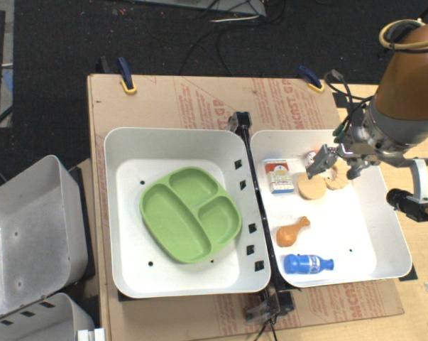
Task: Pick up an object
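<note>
The gripper [334, 163] is hovering, jaws spread and gripping nothing, over a tan disc [312, 188] lying flat in the right bin [384, 261]. The disc is looking light and rigid; pinching across its edges seems best.

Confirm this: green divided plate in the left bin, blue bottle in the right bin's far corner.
Not quite. The blue bottle lies at the near edge of the right bin, as the camera view shows. The green divided plate is indeed in the left bin.
</note>
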You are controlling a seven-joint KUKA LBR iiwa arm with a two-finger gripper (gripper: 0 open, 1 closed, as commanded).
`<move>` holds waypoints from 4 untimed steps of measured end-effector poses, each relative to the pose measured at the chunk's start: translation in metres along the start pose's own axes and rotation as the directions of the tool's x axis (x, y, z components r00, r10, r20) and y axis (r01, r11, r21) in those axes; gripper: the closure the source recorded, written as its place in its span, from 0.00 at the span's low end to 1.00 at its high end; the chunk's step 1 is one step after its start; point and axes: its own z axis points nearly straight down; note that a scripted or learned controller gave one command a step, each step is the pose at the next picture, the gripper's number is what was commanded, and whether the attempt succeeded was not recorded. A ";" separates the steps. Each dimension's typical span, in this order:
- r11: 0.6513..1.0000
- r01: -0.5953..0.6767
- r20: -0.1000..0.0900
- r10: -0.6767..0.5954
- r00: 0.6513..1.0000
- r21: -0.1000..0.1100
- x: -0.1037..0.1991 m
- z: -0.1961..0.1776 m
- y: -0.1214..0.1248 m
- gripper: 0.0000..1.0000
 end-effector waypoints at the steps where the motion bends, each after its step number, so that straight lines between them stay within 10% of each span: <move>1: 1.000 0.002 0.001 -0.002 1.000 -0.010 0.000 -0.005 0.002 0.00; 4: 1.000 -0.002 0.001 0.002 1.000 -0.005 0.001 0.149 -0.011 0.00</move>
